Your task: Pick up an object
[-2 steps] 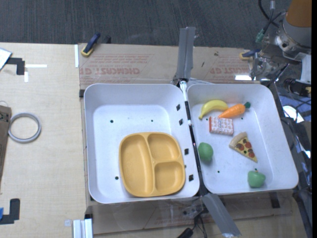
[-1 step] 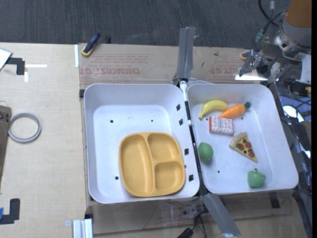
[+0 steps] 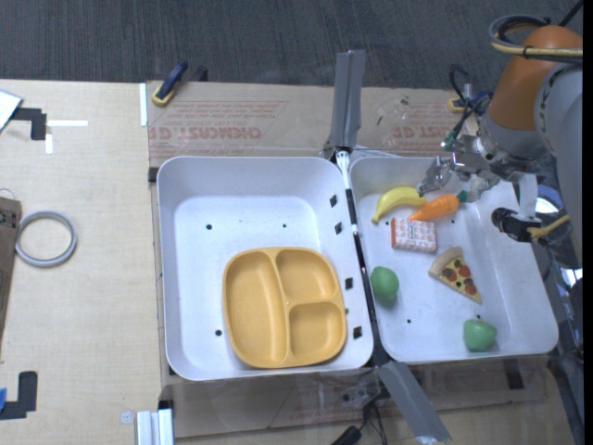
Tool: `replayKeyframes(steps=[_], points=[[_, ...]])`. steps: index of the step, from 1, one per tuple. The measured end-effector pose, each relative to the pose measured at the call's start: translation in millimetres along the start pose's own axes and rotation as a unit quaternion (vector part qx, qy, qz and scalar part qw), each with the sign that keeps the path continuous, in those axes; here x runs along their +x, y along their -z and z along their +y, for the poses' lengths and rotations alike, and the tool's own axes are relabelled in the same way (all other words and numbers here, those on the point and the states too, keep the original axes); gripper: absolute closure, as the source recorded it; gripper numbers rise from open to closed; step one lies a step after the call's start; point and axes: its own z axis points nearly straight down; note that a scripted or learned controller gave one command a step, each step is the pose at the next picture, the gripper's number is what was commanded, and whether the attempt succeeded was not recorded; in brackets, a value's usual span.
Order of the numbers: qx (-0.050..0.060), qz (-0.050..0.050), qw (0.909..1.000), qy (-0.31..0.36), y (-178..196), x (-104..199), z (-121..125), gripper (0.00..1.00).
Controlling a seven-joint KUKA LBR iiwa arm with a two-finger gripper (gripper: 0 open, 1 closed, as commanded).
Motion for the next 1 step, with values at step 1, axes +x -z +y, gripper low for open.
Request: replayKeyframes(steps=[1], points=[[-0.001,0.000,0.9994,0.034,-33.0,-22.9,-11.3,0.00]])
